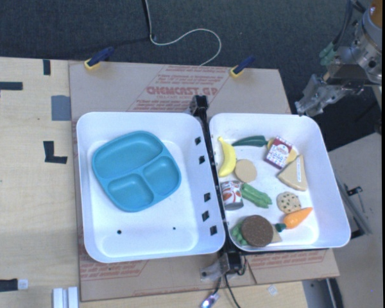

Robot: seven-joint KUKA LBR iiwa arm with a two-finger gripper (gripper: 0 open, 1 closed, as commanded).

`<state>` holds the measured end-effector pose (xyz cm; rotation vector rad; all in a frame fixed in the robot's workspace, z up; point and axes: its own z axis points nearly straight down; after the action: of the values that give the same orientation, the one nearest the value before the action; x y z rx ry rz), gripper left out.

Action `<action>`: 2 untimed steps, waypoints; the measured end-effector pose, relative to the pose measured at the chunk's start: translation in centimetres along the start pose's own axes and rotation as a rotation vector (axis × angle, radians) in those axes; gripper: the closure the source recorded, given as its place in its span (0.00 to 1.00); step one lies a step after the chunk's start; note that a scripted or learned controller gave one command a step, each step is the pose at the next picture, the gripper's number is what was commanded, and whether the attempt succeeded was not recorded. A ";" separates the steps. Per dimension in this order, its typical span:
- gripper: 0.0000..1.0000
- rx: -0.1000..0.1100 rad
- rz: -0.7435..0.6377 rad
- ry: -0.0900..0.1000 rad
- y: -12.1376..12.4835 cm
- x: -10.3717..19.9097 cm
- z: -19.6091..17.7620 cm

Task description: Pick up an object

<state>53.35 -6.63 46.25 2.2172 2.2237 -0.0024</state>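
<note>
Blue three-compartment plate (136, 170) lies in left bin (93, 236), tilted diagonally. Right bin (327, 191) holds toy food: yellow banana (226, 157) at left wall, green pepper (250, 140) behind it, round tan cracker (246, 171), small can (231, 195), green pod (256, 196), burger (256, 230) at front, red-white box (278, 152), cheese wedge (294, 174), cookie (287, 202), carrot (296, 217) toward right. Pincer (310, 99) hangs above worktop just past right bin's far right corner, apart from all food, holding nothing; cannot tell how far it is open.
</note>
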 end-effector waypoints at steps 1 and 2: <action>1.00 0.000 0.000 -0.001 0.0 0.0 -1.0; 1.00 0.001 -0.001 -0.002 0.1 0.0 -2.0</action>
<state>53.43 -6.58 48.22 2.2155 2.2245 -0.0051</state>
